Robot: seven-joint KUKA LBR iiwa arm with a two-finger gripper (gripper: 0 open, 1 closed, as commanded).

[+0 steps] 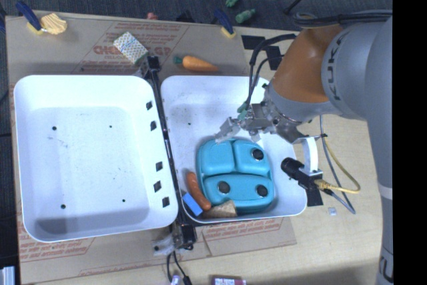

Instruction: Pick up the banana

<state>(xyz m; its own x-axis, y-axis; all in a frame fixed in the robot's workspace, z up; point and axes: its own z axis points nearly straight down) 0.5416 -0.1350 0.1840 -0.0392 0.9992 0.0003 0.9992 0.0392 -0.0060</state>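
Banana: I cannot tell where it is; nothing in the bins reads clearly as one, so position and heading are open.

Near edge of right bin (293, 209): orange stick (193, 185), blue block (193, 205) and tan wedge (224, 209) lie bunched in the near-left corner; all touch or sit just beside the blue tray (235, 177); none has a banana's curve or colour.

Blue tray fills most of the bin's near half; it could be lying over something, cannot tell.

Gripper (235, 128) hangs just past the tray's far edge, low over the bin floor; cannot tell whether it is open or closed; nothing is visibly held. Arm (313, 73) covers the bin's far-right corner; a banana could lie under there, cannot tell.

Left bin (27, 143): only bare white floor in view.

Far side, on the bench outside the bins: carrot (198, 63) just beyond the right bin's rim; pale yellow lump (55, 25) at the far-left corner by a blue clip (28, 14); right colour family, but too small and stubby to call.

Handling, as judgement: likely a toy, so light, fairly stiff and smooth-skinned; it could slip or roll on its curve; not fragile. Best hold is across the middle, jaws closing across the short width, square to the long axis; avoid the tapered ends, which squirt out. Long axis and which way the tips point: cannot tell until it is found; align the wrist once it is.
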